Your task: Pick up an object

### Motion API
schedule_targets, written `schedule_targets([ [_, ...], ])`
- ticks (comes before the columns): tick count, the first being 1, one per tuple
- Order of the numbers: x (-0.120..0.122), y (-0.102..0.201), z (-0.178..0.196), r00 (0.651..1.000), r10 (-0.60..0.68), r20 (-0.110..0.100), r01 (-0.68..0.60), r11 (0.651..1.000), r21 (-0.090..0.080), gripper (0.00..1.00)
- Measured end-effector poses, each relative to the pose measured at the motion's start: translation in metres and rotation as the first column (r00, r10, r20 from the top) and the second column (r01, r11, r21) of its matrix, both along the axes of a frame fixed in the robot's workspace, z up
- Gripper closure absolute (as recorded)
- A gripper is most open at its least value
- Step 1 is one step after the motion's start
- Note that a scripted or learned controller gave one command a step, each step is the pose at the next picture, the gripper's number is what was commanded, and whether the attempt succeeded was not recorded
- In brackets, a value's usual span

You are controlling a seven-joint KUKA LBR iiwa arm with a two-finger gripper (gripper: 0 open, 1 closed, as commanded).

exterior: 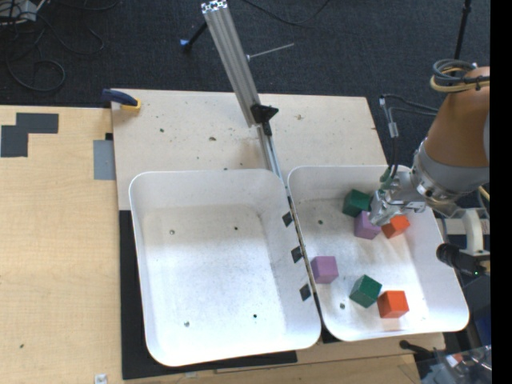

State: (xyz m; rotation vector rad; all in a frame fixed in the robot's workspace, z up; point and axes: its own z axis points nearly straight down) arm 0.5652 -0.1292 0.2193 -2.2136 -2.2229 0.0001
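Note:
The right bin [448,310] holds several small blocks. A green block [356,202], a purple block [366,226] and an orange block [396,227] cluster near its far side. My gripper [385,211] hangs low right over this cluster, between the purple and orange blocks, and partly covers them. Nearer the front lie a second purple block [324,269], a second green block [366,290] and a second orange block [393,303]. I see no block lifted off the bin floor.
The left bin [148,206] sits beside the right one, with a divider carrying black clips [297,254] between them. A slanted metal bar [236,62] rises behind the bins. A blue-and-yellow clamp [122,99] lies at the bench's far left corner.

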Motion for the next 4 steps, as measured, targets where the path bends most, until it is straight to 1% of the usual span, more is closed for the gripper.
schedule_targets([
  [1, 0.005, 0.063, 0.001, 1.000, 0.001, -0.001, -0.001, 1.000, 0.001, 1.00],
  [2, 0.005, 0.117, 0.013, 1.000, 0.001, 0.002, -0.001, 1.000, -0.001, 1.00],
  [3, -0.001, 0.171, 0.021, 1.000, 0.001, 0.001, -0.001, 1.000, -0.001, 1.00],
  [4, 0.002, 0.214, 0.010, 1.000, 0.000, -0.001, 0.000, 1.000, -0.002, 1.00],
])
